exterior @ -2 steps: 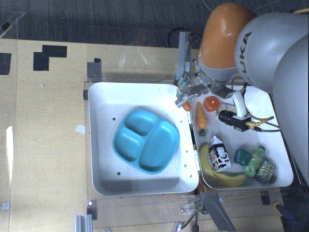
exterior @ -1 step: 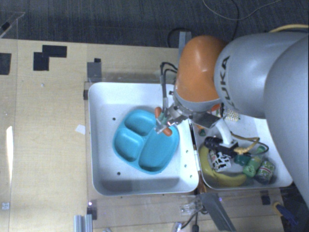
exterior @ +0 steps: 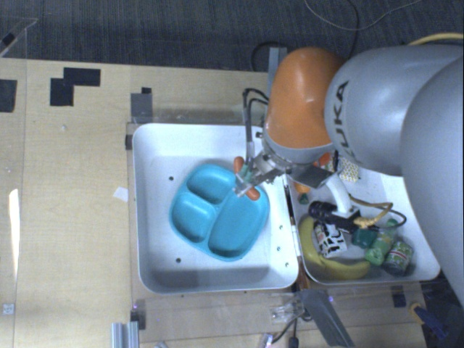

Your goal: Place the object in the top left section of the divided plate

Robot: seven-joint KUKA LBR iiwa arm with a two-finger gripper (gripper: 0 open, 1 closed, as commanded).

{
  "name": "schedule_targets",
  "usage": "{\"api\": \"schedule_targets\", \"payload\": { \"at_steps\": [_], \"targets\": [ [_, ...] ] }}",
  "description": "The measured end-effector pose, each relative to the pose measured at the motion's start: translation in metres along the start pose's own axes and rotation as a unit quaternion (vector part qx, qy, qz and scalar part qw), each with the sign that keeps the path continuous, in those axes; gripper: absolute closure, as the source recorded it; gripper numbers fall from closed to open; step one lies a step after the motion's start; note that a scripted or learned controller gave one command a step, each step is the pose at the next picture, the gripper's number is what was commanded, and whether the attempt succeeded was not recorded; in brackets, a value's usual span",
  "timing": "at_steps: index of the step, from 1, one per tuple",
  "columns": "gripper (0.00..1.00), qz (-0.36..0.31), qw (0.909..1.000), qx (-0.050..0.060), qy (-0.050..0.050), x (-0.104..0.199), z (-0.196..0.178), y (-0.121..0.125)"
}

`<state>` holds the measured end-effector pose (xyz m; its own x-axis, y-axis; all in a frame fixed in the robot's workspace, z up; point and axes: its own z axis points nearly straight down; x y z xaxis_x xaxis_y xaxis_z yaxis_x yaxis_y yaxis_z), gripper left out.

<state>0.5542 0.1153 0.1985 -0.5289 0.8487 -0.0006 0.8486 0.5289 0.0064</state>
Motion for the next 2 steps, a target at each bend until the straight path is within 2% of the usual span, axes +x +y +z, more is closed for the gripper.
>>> {"api": "schedule_targets", "payload": {
  "at_steps": [1, 2],
  "targets": [
    [1.00, 0.001, 1.0000, -0.002, 0.000, -0.001, -0.010, 0.001],
    [1.00, 0.033, 0.9995, 0.002, 0.000, 0.108, -0.026, 0.022]
  ]
}}
